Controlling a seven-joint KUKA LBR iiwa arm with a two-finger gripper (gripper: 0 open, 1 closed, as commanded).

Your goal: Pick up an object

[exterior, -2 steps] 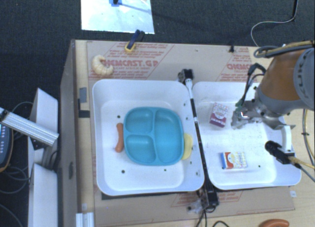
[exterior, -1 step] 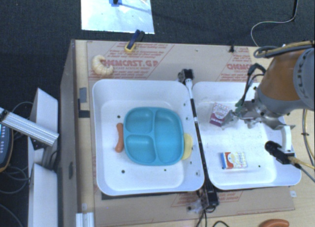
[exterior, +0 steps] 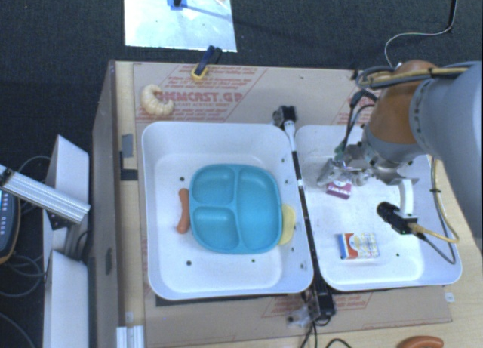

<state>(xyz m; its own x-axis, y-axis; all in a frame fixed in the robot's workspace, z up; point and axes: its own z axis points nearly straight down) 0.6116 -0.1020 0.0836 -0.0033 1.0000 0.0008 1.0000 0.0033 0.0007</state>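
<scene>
Near edge, right bin [exterior: 434,267]: small white card box with red and blue print [exterior: 357,246], untouched.
Mid bin: small pink-purple packet [exterior: 339,189], directly below gripper [exterior: 343,171].
Jaws: can't tell, spread or clenched.
Risk: flat packet slips if fingertips skid.
Far-right: grey arm [exterior: 438,112] looming.

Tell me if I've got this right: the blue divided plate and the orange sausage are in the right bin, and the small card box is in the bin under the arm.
Not quite. The camera view shows the blue divided plate and orange sausage in the left bin, not the right. The small card box is indeed in the right bin, under the arm.
</scene>
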